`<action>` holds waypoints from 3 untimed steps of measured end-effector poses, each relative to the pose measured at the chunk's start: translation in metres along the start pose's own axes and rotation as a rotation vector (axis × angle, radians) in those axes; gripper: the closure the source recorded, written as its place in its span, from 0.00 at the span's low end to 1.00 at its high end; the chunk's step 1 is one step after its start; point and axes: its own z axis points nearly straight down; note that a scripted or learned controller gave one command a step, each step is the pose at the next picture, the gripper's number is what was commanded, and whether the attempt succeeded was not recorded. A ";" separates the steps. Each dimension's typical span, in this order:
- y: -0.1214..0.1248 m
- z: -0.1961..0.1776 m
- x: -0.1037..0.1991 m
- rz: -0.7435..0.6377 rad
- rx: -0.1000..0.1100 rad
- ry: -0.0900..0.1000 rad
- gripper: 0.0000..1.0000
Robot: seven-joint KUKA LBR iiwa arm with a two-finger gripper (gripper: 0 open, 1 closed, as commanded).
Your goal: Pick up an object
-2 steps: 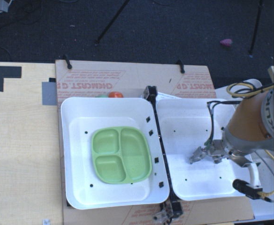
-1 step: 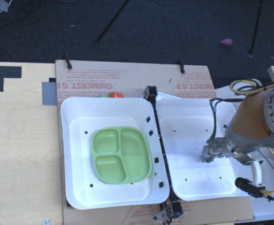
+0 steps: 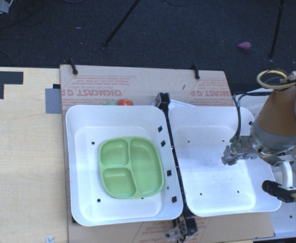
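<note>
Gripper (image 3: 230, 155) hangs over the right bin (image 3: 209, 206), with nothing seen in it; how wide it is open, I cannot tell. Green plate (image 3: 131, 167) lies in the left bin (image 3: 82, 135).

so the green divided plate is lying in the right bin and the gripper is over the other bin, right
Not quite. The camera view shows the green divided plate lying in the left bin, not the right one. The gripper is over the other bin, the right bin, as you said.
</note>
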 end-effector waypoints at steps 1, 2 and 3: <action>0.001 -0.052 -0.001 0.000 0.000 0.000 1.00; 0.006 -0.065 0.050 -0.003 0.002 0.002 1.00; 0.002 -0.066 0.096 -0.003 0.005 0.003 1.00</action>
